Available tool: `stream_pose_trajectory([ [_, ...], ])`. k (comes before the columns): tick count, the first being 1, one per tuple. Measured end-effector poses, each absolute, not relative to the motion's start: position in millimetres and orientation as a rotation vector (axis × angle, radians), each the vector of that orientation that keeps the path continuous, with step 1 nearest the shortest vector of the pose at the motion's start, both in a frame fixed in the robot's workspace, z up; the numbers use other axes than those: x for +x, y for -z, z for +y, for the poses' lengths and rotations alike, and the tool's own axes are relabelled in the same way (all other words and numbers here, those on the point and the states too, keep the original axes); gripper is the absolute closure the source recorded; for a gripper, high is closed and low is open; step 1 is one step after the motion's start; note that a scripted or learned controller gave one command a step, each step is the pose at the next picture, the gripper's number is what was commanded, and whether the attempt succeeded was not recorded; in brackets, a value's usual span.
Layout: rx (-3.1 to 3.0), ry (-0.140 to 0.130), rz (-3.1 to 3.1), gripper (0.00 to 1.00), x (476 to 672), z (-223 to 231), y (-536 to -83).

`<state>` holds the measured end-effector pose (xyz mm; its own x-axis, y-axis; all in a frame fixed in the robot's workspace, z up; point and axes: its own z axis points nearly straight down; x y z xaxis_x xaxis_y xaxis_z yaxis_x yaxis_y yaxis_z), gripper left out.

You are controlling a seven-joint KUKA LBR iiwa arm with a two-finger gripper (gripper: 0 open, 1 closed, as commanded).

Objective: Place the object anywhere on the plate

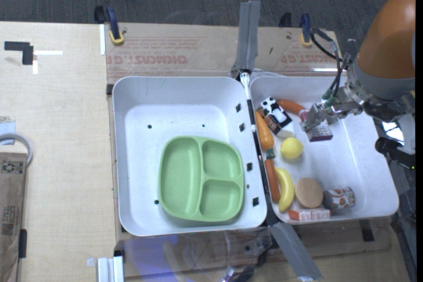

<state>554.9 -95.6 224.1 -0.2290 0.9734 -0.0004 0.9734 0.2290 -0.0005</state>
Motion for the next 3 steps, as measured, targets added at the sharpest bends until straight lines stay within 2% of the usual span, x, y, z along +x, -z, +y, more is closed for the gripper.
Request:
stream_pose_trajectory([
  [1,-1.855,-0.005,-2.532,1.0,570.0,-7.9,-190.2],
  [2,-1.782,-0.005,-2.585,1.0,549.2,63.9,-190.3],
  [3,-1.783,-0.005,-2.584,0.0,549.3,63.7,-190.4],
])
